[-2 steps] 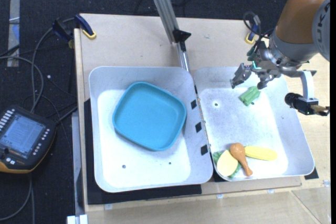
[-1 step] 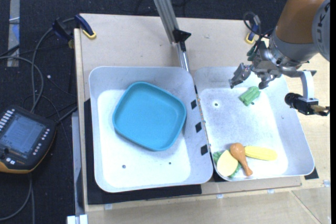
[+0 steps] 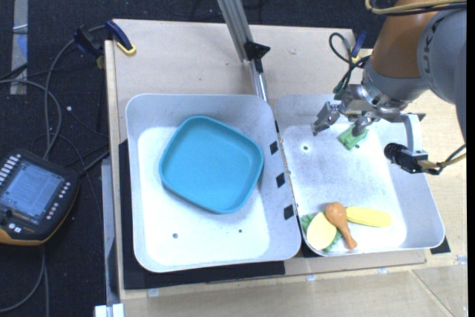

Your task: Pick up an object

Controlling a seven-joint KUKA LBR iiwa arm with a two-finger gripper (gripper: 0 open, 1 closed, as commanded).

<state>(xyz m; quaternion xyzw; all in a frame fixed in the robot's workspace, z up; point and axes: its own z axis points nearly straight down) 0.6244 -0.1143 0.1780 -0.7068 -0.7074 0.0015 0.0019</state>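
The grey arm [image 3: 438,41] with its orange band is reaching in from the right and hanging over the far end of the right bin [image 3: 371,182]. Its tool [image 3: 340,126] is sitting low there with the two fingers spread wide apart, and a small green object [image 3: 349,137] is lying just beside the right finger, touching or nearly so; nothing is sitting between the fingers. At the near end of the same bin a little cluster is resting together: a yellow banana-like piece [image 3: 369,217], an orange drumstick-shaped piece [image 3: 339,221] and a pale yellow-green slice [image 3: 320,231]. The left bin [image 3: 148,234] is carrying a blue square plate [image 3: 211,163], lying tilted against the bin's middle. Both bins are sitting side by side on the pale worktop [image 3: 185,56].
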